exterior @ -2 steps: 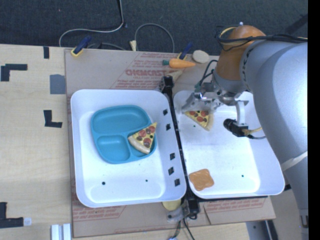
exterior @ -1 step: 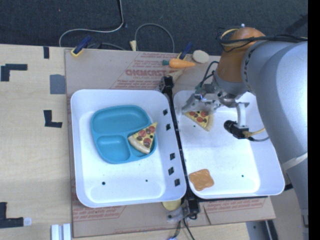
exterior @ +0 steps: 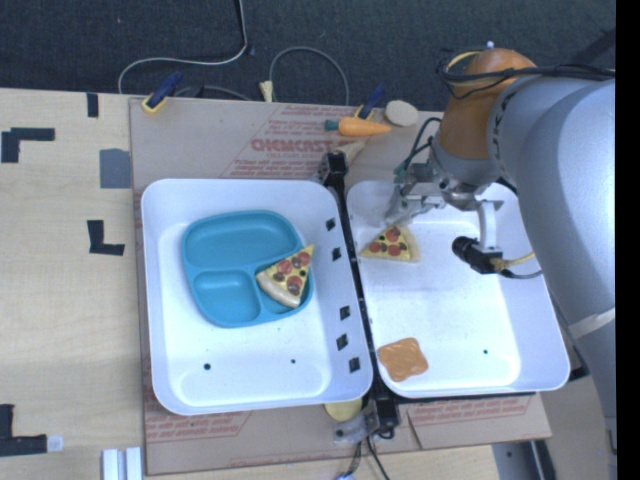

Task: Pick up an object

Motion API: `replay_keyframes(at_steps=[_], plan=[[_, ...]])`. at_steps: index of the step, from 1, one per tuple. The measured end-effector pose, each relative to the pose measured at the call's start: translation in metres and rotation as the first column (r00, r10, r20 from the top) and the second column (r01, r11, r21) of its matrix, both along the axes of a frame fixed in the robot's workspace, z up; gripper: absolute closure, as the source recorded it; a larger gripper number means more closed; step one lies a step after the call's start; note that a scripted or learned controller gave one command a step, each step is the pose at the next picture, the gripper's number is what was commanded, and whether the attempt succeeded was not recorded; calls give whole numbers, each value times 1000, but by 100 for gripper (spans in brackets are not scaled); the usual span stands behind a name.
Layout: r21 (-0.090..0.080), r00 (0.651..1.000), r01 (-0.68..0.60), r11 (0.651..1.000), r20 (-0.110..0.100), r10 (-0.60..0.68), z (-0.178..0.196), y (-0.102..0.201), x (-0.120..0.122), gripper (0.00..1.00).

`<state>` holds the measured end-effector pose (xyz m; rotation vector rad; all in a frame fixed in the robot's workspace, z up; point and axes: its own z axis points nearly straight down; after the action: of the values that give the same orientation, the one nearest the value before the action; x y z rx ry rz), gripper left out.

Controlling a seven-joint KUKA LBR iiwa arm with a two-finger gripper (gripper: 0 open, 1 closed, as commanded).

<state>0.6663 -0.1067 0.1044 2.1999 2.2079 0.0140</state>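
White right bin (exterior: 520, 363): pizza slice (exterior: 390, 245) lain near back-left corner, pincer (exterior: 405, 208) poised just above it, grip state not discernible. Tan piece (exterior: 402, 359) seen at front. Second pizza slice (exterior: 287, 275) rested on blue plate (exterior: 225, 263), left bin (exterior: 170, 368).

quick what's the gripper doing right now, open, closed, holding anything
Gripper: cannot be told; it sits just above the pizza slice in the right bin.
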Motion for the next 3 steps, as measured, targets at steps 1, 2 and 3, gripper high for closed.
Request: replay_keyframes(at_steps=[1, 2, 3], plan=[[0, 1000, 0, 1000, -3, 0, -1, 0, -1, 0], [10, 1000, 3, 1000, -22, -3, -19, -13, -10, 0], [4, 1000, 1, 1000, -26, -1, -19, 11, 2, 0]])
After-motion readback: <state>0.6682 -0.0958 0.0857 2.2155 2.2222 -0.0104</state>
